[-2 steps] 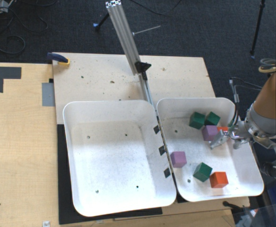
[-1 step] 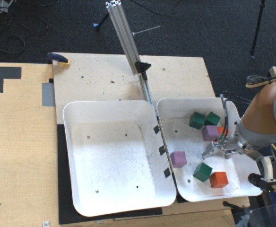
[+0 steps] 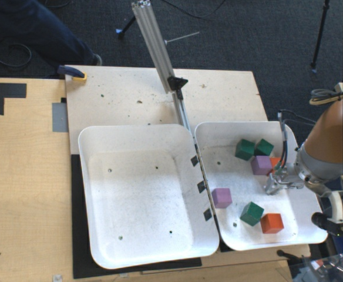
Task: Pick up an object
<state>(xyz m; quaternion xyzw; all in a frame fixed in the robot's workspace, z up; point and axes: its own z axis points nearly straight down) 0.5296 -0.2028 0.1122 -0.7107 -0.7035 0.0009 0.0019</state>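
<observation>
Several small blocks lie in the right bin (image 3: 230, 131). Two green blocks (image 3: 245, 150) (image 3: 264, 147) sit near its far side, with a purple block (image 3: 261, 165) just in front of them. A sliver of an orange block (image 3: 275, 163) peeks out beside that purple one. Another purple block (image 3: 221, 197) rests near the divider. A third green block (image 3: 252, 213) and a red-orange block (image 3: 272, 223) lie at the near side. My gripper (image 3: 275, 184) hangs low at the bin's right side, just below the purple and orange blocks, reaching in from the right.
The left bin (image 3: 95, 140) stands next to the right one, with black clips along the shared rim (image 3: 199, 187). A slanted aluminium bar (image 3: 157, 46) rises behind the bins. Cables run along the arm at the right edge.
</observation>
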